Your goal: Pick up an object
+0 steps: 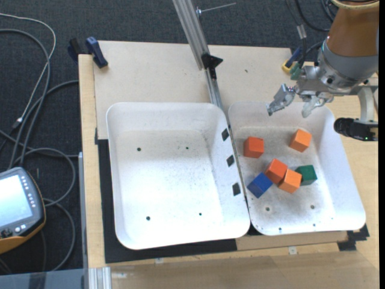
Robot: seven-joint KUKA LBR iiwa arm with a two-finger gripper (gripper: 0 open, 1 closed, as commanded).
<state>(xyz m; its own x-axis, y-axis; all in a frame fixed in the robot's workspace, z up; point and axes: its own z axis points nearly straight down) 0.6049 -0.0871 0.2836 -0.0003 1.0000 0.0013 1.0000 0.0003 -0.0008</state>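
My gripper (293,104) hangs open above the far edge of the right bin (340,206), its two fingers spread and nothing between them. Below it in that bin lie several small blocks. An orange-red block (254,147) sits nearest the divider and an orange block (300,139) lies toward the right wall. Closer to the front, a blue block (260,185), an orange-red block (277,170), an orange block (290,180) and a green block (306,174) crowd together, touching.
The left bin (120,125) sits beside the right one. A slanted metal rail (191,26) runs down to the seam between the bins. A blue clamp (95,50) sits at the bench's far left corner, with cables and a pendant (18,203) off the bench to the left.
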